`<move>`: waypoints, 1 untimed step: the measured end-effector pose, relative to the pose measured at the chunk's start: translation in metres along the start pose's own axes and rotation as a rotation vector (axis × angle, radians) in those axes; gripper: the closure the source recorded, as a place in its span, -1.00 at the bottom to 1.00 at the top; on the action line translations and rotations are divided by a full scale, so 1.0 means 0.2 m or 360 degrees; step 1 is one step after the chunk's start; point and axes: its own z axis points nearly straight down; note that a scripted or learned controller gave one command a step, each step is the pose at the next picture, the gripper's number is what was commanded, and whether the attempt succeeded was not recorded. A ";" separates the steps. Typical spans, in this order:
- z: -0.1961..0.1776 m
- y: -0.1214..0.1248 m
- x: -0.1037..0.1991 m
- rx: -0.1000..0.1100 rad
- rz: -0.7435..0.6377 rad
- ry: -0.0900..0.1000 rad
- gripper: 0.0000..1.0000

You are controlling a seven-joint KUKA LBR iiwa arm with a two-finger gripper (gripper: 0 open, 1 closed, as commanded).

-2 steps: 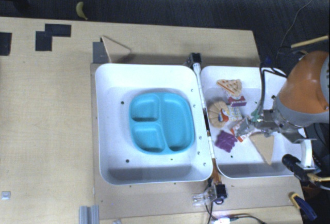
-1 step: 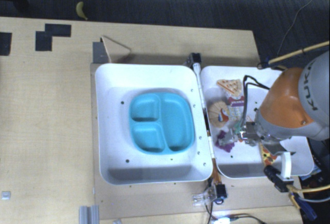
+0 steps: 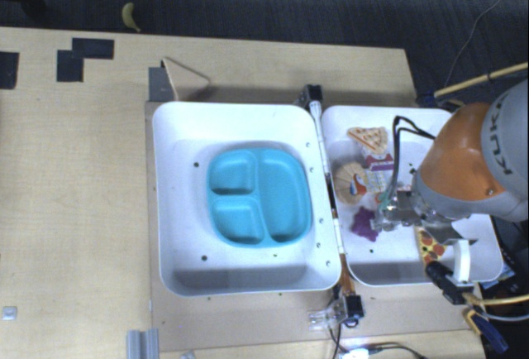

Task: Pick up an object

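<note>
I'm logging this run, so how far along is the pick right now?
Done: the arm has reached into the right bin, its gripper low among the items. In hand: nothing visibly held; it sits beside the purple item. Left: a confirmed grasp and lift. The pizza slice lies untouched; the blue tray sits in the left bin.

Slanted overhead view of both bins (image 3: 165,184)

Glossy blue plastic tray (image 3: 256,194), smooth white plastic bins (image 3: 173,184), matt pale wooden bench (image 3: 74,208).
</note>
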 end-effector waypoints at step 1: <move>0.00 0.00 0.00 0.0001 0.0000 0.0000 -1.00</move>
